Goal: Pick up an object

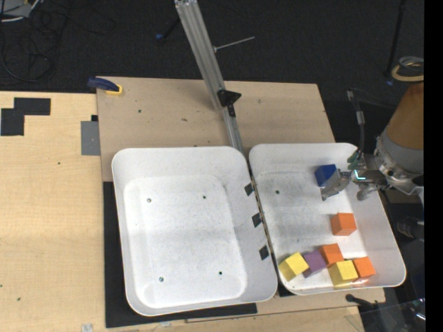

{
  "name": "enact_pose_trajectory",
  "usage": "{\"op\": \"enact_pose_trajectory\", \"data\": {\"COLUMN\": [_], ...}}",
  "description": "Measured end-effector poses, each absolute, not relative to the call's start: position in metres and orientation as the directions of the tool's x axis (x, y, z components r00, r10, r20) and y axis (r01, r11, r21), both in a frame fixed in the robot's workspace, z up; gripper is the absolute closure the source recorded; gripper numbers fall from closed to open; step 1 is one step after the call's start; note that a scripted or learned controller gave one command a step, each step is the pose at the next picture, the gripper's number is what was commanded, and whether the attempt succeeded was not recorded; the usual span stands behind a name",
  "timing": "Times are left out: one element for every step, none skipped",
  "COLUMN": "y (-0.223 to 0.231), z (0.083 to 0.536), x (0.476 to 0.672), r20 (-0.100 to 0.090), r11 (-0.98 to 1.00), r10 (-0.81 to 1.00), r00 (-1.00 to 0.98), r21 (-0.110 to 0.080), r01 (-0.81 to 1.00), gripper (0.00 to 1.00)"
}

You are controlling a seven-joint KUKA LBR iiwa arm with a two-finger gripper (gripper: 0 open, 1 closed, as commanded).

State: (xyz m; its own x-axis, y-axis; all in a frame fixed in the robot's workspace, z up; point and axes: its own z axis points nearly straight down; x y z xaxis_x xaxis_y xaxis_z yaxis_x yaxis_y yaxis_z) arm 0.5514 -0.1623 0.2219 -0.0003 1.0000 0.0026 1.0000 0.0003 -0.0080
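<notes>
The pincer [342, 182] is low over the right bin [297, 164], reaching in from the right rim, and the thing nearest it is the blue block [325, 174]. That block sits just to the left of the pincer's tip and a touch farther up the bin, right beside the grey finger [333, 186] that slants down and leftward. Touching or only alongside? From this slant I cannot tell. The block is not seen between two fingers, so I would not call it held.

How wide the pincer stands is unclear as well: one finger shows plainly, its partner is lost against the wrist hardware, so whether it is spread or clenched I cannot tell.

The blue block looks roughly cubic, slightly tilted, with no clear long axis to line up on.

The other candidates lie toward the near edge of the same bin: an orange block [343, 223] below the pincer and apart from it, then a cluster in the near corner with a yellow block [294, 264], a purple block [315, 261], and more orange and yellow ones crowded together. My read: the blue block is the target, and the move hinges on a small shift leftward to straddle it.
</notes>
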Motion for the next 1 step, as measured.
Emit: {"op": "enact_pose_trajectory", "data": {"y": [-0.1632], "z": [0.2243], "x": [0.5521], "r20": [0.001], "r11": [-0.001], "r10": [1.000], "r00": [0.001], "r21": [-0.003], "r01": [1.000], "gripper": [0.00]}}
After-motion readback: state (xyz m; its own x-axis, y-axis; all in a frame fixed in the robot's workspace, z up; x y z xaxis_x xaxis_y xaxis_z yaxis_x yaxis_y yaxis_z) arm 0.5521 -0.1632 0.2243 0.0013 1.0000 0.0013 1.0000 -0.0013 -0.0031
